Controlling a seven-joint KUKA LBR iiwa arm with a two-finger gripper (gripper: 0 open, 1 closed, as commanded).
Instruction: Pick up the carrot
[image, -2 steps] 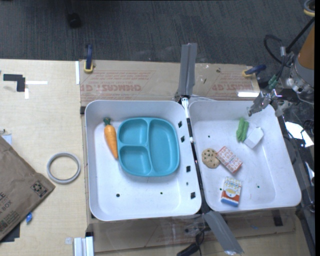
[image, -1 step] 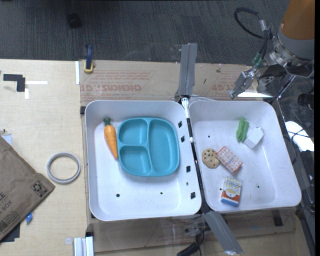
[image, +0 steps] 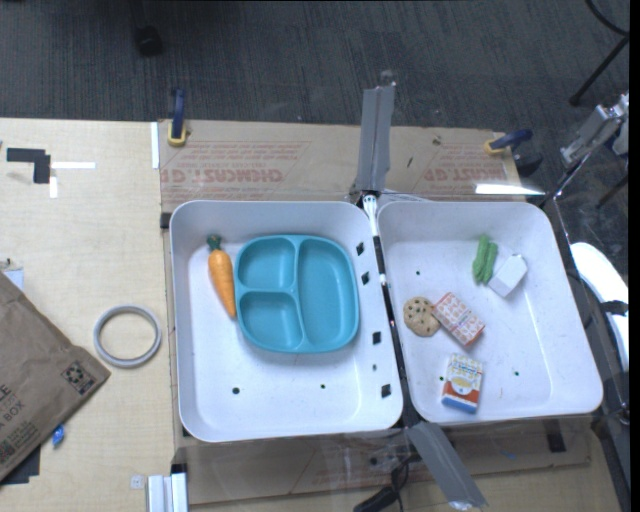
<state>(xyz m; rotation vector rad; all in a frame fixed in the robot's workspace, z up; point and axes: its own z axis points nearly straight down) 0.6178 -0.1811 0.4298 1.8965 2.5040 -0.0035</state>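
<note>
Carrot (image: 222, 278): small and orange, tapering, with a green tuft at its far end and the thin tip pointing toward the near side of the bench. It lies flat and looks whole.

Location: the carrot is on the floor of the left bin (image: 290, 410), in the far-left part. It runs lengthwise just beside the left edge of the plate (image: 300, 295) and does not lie on it. Nothing is on top of it.

Claw: I cannot tell whether it is apart or together, so I give places by the bins instead.

Left bin: white and shallow. It holds the carrot and the plate, which is teal with three compartments, one long one on the right and two smaller ones on the left. I see nothing in the compartments.

Right bin (image: 540, 300):
- A green pod (image: 485, 258) lies at the far side, touching a white block (image: 508, 274).
- Near the middle, a cookie (image: 421, 316) sits just beside a red-patterned packet (image: 459, 319).
- A small carton (image: 462, 384) lies closer to the near wall, apart from the rest.

On the bench, well left of the bins, are a tape ring (image: 127, 334) and a cardboard box (image: 35, 380).
</note>
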